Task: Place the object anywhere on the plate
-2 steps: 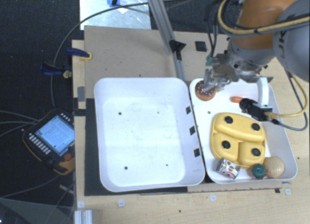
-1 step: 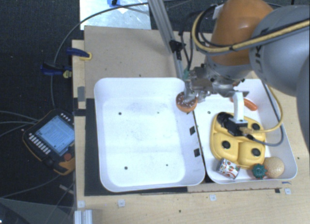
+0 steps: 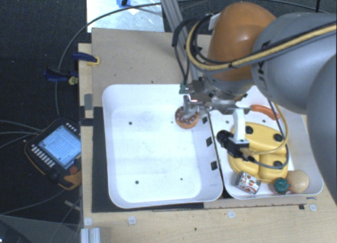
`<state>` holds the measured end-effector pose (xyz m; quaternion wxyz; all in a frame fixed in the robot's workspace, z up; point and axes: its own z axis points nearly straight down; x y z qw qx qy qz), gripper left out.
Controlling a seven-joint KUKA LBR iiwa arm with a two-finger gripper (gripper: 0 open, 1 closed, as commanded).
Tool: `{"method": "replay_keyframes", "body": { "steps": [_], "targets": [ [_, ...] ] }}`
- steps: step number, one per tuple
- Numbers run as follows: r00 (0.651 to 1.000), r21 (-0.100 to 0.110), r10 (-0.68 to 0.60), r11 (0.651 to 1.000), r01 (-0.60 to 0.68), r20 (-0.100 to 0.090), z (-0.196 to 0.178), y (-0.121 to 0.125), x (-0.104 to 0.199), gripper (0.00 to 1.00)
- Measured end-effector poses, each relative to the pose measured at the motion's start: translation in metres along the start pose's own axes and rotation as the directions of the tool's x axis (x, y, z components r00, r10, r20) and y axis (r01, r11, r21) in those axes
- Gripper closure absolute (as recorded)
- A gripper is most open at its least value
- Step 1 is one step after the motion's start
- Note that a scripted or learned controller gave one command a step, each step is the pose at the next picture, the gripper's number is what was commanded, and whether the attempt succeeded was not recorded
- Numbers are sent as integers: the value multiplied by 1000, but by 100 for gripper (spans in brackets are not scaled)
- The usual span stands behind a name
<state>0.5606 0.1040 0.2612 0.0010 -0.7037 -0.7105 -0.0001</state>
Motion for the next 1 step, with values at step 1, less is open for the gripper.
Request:
{"method": "replay_keyframes", "body": {
  "steps": [1],
  "targets": [
    [1000, 1, 0, 1000, 0, 0, 26, -19, 51, 100]
  ]
}}
